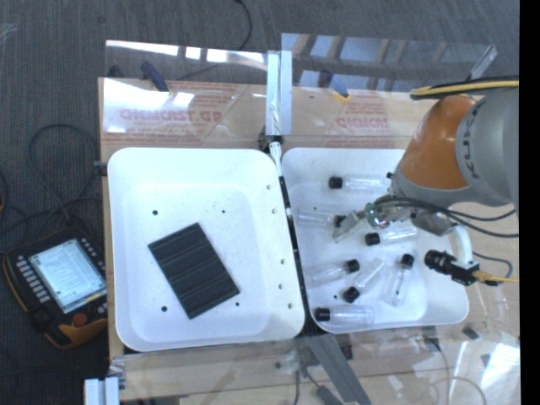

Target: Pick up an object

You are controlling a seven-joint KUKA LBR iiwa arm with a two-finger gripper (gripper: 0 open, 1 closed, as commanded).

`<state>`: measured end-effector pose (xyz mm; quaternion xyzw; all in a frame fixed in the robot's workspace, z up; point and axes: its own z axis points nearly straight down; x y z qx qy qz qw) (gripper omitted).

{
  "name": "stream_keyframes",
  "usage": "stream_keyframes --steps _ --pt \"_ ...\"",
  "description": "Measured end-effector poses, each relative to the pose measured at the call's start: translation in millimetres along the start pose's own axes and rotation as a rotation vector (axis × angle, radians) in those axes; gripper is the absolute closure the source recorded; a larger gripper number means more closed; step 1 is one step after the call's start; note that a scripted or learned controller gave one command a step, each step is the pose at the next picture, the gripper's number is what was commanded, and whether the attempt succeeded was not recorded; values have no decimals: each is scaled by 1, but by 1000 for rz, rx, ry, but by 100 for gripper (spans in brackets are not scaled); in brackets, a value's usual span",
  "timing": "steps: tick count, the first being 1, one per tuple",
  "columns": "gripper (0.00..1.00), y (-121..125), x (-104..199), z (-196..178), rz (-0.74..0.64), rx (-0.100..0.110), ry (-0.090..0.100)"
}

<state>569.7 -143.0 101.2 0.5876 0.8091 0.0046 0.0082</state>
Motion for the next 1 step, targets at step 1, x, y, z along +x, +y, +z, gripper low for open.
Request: stream_keyframes --steps 1 --pt "0 0 0 0 0 0 0"
